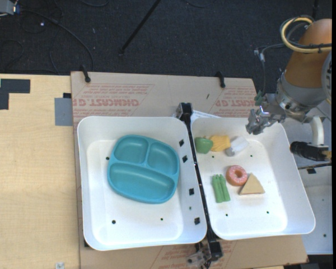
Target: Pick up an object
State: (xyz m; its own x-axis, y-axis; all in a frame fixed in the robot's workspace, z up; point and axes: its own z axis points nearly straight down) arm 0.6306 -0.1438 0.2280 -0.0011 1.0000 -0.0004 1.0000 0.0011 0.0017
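In the right bin (280, 206) lie a green round piece (203, 144), a yellow piece (219, 143), a small white block (238, 145), a pink donut (236, 175), a tan wedge (252, 185) and a green bean-like strip (220, 188). My gripper (256, 122) hangs over the bin's far right corner, above and to the right of the white block. Nothing shows between its fingertips. The grey arm with its orange band (316, 35) rises behind it.
The left bin (92, 206) bears a teal divided plate (143, 168). A black divider (193, 172) runs between the bins. Cardboard (157, 97) lies under both bins, with the wooden bench (28, 178) to the left.
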